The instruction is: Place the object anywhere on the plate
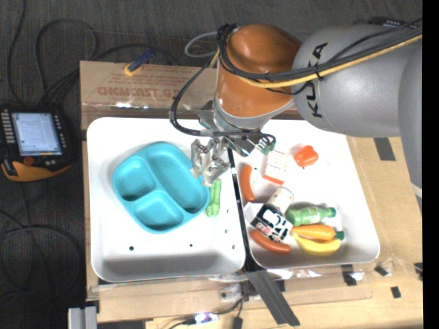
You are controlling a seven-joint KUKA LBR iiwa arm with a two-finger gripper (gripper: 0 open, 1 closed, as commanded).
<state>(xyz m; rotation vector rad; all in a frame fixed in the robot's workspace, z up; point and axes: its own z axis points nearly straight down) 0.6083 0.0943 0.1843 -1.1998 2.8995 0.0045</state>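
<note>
I saw the gripper point(208, 166) above the plate's point(159, 187) right rim in the left bin point(110, 252); whether its fingers were open, I could not tell; the green object point(214, 199) lay just beside that rim; it risked landing outside.

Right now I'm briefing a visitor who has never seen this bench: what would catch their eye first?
The big grey arm with its orange band reaching in from the right. Below it, the bright blue plate in the left bin, a green object beside it under the tool. Colourful toy food crowds the right bin.
</note>
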